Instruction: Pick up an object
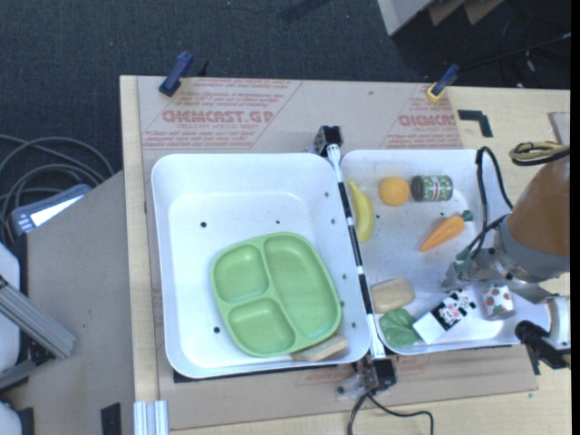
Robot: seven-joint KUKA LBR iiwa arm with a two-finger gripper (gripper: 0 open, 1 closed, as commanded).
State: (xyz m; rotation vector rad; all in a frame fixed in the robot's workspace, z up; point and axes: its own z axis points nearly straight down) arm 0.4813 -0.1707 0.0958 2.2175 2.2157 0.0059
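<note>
A pale wooden bench [136, 243] stands on dark carpet, its top covered by a sheet printed in red letters. A blue clamp [175, 73] and a yellow clamp [442, 82] grip its far edge, and grey cables [36, 175] coil on the floor to the left. Two white bins sit side by side, joined by a black clip [328, 137] at their far corners.

The gripper [460, 277] is low inside the right bin [410, 159], near its front right corner, below the grey wrist and orange band. Its tip is too blurred and crowded to tell whether it is open or closed, or whether anything is in it.

Just in front of the gripper lies a black-and-white spotted piece [451, 311], with a white cube [496, 300] just to the right of that. A carrot [444, 232] lies just behind the gripper. Further back are an orange [393, 191] and a small jar [432, 188]. To the gripper's left lie a tan bun [391, 294], a green leaf [399, 329] and a banana [362, 211]. Well to the left, the left bin [181, 188] holds a green divided plate [272, 293]
</note>
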